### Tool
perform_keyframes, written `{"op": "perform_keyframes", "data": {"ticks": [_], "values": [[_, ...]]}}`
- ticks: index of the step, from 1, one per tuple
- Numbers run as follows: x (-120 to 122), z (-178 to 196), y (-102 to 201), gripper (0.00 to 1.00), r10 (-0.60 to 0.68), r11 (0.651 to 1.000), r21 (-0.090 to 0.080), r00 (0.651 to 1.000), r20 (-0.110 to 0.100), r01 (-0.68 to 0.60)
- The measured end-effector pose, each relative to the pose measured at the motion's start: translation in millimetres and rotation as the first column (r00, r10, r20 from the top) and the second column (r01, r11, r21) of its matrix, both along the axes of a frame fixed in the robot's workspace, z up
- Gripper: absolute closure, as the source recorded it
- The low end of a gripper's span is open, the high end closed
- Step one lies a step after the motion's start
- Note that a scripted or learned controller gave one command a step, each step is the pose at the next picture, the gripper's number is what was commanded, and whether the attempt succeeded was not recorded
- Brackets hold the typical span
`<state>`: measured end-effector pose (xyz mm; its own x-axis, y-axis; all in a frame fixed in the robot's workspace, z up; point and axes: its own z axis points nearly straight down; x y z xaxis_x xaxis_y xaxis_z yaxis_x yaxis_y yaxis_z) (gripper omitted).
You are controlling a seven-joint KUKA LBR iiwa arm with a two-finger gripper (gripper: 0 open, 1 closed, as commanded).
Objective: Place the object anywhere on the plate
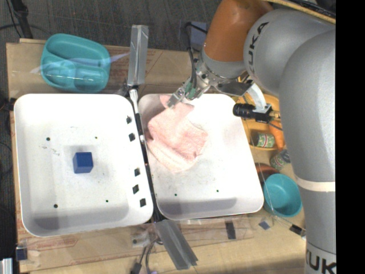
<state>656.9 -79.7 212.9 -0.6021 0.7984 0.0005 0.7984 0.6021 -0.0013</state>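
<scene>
Blue cube (83, 162): left bin (34, 113), centre. Pink cloth (177, 136): right bin (239, 170), toward 10 o'clock. Gripper (183, 94): at cloth's 12 o'clock corner; jaws' state cannot be told.

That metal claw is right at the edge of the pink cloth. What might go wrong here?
The gripper sits at the pink cloth's top corner in the right bin; such a thin edge could slip away. The limp cloth might drag along the bin's rim. I see no plate nearby, and the blue cube lies in the left bin.
</scene>
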Motion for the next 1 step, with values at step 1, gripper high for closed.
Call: {"op": "perform_keyframes", "data": {"ticks": [1], "values": [[-46.0,2.8,54.5,1.00,-0.084,0.996,0.000,0.996,0.000,0.084]]}}
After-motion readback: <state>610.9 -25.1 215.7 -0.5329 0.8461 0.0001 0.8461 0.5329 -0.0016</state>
